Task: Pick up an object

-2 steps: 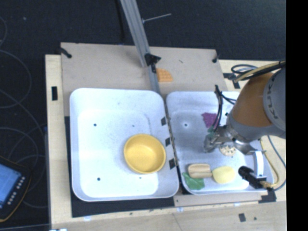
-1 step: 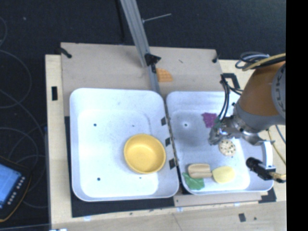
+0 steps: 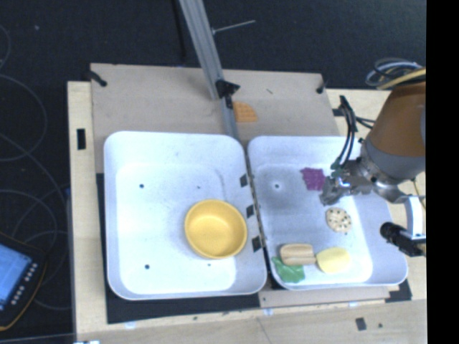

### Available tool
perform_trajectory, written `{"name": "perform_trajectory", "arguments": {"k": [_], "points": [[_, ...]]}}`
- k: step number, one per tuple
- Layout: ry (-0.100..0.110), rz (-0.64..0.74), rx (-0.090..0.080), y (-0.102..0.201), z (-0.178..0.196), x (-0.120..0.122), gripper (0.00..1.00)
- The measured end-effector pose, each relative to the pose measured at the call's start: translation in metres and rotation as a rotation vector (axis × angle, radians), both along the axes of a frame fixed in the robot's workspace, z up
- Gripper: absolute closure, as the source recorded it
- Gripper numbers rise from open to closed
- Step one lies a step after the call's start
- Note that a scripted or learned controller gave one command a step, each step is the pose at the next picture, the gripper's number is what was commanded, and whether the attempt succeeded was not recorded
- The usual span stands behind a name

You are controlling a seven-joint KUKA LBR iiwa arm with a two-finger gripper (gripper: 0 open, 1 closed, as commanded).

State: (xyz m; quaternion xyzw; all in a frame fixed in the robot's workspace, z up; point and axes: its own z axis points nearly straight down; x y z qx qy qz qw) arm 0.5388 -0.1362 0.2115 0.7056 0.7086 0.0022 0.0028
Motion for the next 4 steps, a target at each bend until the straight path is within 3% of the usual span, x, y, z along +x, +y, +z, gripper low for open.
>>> {"name": "perform_trajectory", "arguments": {"k": [1,3,4], "points": [[0.0,0.001,0.0,0.003,0.045,-0.002,1.0],[0.004,0.004,0.002,0.1,0.052,0.009,1.0],[0.007,0.002,0.001,0.155,0.038,0.007,1.0]]}}
